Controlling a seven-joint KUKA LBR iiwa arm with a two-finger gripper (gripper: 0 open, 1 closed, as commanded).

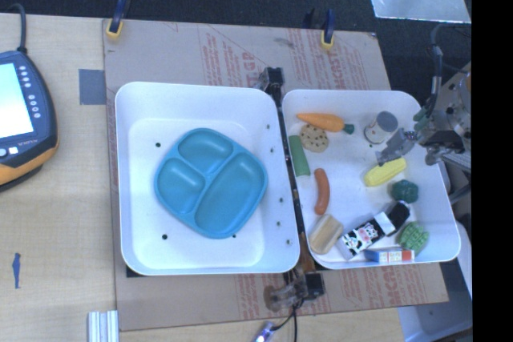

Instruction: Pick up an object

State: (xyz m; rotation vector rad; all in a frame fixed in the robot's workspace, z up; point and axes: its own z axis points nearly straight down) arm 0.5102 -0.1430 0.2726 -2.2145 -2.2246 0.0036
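Note:
The right bin (433, 252) holds several toy foods. An orange carrot (323, 122) and a brown cookie (315, 140) lie at its back. A green stick (299, 155) rests along its left wall. Near the middle is a red sausage (321, 190), and a bread slice (325, 234) lies in front of it. A yellow corn cob (385, 171) sits to the right, with a grey can (383, 125) behind it. My gripper (398, 146) hangs over the bin's right side, just above the corn's far end and beside the can.
The left bin (132, 172) bears a blue divided plate (210, 183). Near the right bin's front corner lie a dark green broccoli (405, 191), a leafy green piece (414, 237), a black and white cow-print block (370, 231) and a small tube (389, 255). A tablet (20, 116) sits far left.

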